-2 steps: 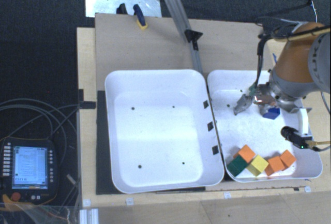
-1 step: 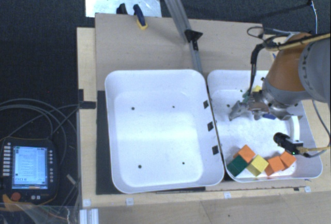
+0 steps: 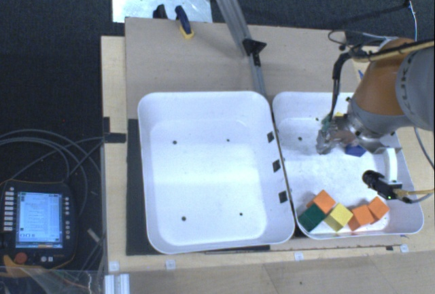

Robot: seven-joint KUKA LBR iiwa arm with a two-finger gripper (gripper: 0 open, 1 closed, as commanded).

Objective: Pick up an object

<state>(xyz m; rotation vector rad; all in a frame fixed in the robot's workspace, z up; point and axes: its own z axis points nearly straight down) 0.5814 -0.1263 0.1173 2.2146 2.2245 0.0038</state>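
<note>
gripper [image 3: 326, 141] hovering low in right bin [image 3: 292, 116] | finger state: cannot tell | blue block [image 3: 355, 149] beside it, long axis unclear | coloured cubes [image 3: 336, 212] clustering near front

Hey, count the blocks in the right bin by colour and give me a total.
Orange blocks: 3
Green block: 1
Yellow block: 1
Blue block, partly hidden beside the gripper: 1
Total: 6
</note>
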